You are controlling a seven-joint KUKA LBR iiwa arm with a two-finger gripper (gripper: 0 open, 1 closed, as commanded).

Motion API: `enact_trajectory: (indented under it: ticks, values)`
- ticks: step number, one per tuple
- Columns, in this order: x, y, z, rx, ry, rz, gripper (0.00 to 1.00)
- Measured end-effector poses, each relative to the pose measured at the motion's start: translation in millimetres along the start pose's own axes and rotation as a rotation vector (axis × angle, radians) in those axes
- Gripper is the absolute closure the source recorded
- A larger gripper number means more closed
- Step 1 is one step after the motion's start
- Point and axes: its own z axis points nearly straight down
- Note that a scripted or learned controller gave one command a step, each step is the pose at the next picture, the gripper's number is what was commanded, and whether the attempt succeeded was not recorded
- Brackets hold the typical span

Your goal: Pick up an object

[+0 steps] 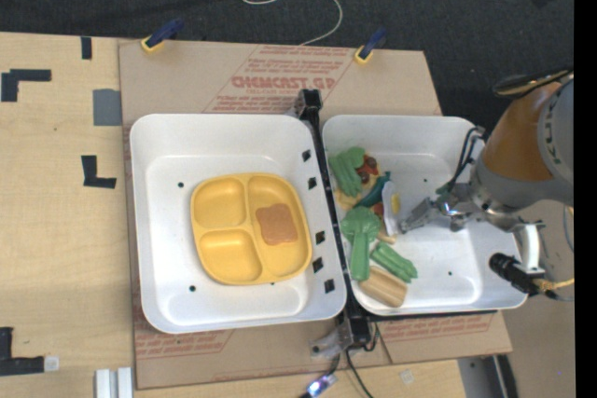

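Against the left wall of the right bin (448, 289) lies a heap of toy food. It includes a green leafy piece (349, 165), a small red item (371, 166), a teal piece (377, 191), a white piece (390, 201), two more green pieces (360, 225) (393, 262) and a tan block (382, 291). My gripper (411, 219) hangs low in the middle of this bin, just right of the heap and pointing toward the white piece. I see nothing held in it.
The left bin (159, 228) holds a yellow divided plate (224, 233) with a brown square slice (276, 224) in its right compartment. The grey and orange arm (522, 154) crosses the right bin's right rim. A black clip (308, 102) sits at the bins' shared top edge.
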Motion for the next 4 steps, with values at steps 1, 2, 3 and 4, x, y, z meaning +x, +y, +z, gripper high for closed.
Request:
enact_trajectory:
  ticks: [1,2,3,4]
  values:
    - [-0.4,0.3,-11.6,-0.003,-0.002,0.001,1.00]
    - [4.0,7.3,-55.8,-0.002,0.001,0.001,1.00]
    - [-4.8,12.1,-106.4,-0.003,0.000,0.001,1.00]
    - [-4.3,12.5,-142.0,-0.002,0.001,0.001,1.00]
